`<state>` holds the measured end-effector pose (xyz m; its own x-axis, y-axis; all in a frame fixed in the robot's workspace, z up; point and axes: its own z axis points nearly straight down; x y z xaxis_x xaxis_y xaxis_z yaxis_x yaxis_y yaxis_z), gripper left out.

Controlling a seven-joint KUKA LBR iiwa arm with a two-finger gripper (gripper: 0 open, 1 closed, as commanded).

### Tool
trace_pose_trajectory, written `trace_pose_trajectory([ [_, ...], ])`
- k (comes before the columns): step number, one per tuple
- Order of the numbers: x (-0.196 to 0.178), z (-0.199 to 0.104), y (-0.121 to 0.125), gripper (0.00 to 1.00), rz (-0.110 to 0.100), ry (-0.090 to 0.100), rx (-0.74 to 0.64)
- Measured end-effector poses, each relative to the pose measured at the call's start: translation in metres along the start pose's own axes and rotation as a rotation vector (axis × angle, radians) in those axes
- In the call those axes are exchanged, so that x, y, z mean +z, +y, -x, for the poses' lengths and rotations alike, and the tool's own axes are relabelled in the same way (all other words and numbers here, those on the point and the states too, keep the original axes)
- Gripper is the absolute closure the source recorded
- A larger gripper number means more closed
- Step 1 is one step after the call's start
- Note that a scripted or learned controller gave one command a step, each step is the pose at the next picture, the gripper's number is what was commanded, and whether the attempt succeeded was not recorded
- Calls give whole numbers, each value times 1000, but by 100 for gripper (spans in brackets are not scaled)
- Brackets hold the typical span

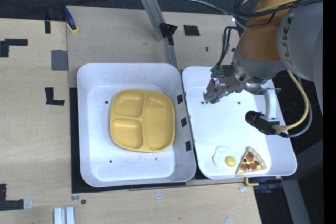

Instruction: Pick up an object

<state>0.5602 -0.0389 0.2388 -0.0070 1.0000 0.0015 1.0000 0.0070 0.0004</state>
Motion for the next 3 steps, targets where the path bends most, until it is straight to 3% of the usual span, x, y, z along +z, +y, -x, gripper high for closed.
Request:
trace_pose_trajectory([
  [2, 19, -86, 49, 100, -1, -1, 1],
  [3, 8, -127, 86, 100, 1, 0, 1],
])
